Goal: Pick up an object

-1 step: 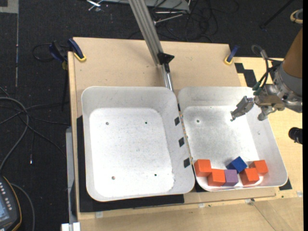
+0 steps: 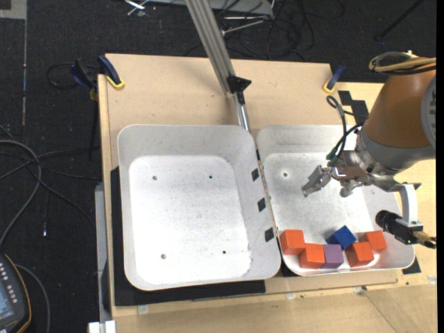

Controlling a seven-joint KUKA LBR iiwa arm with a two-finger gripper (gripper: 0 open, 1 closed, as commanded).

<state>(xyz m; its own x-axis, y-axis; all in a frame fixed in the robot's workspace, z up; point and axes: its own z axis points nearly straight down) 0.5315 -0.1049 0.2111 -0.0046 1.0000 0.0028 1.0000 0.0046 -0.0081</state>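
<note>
From above and at a slant, the wooden desk (image 2: 180, 82) carries two shallow white bins side by side. The left bin (image 2: 132, 207) has nothing in it that I can see but specks and a few small dark dots on its floor. The right bin (image 2: 291, 141) holds all the blocks, and they lie bunched along its near wall, probably because the floor curves up there and loose pieces slide into the corner.

There is an orange block (image 2: 292, 240) at the left end of the row, a second orange block (image 2: 314, 254) just beside it, a purple block (image 2: 334, 256) next, then a third orange block (image 2: 359, 254) and a fourth orange block (image 2: 376, 240) toward the right. A blue block (image 2: 342, 237) sits tilted on a corner, resting against the ones in front of it.

The arm (image 2: 402, 123) reaches in from the right, and its jaws (image 2: 331, 180) hang over the bare middle of the right bin, well apart from the blocks and clearly short of them. The two fingers look spread apart, with nothing between them, so I judge the jaws released and empty.

By my reckoning no pick has begun yet; the jaws would need to travel toward the near wall and come down. The tight packing could make a clean grasp awkward, and the blue one, standing proud, looks the easiest to reach.
</note>
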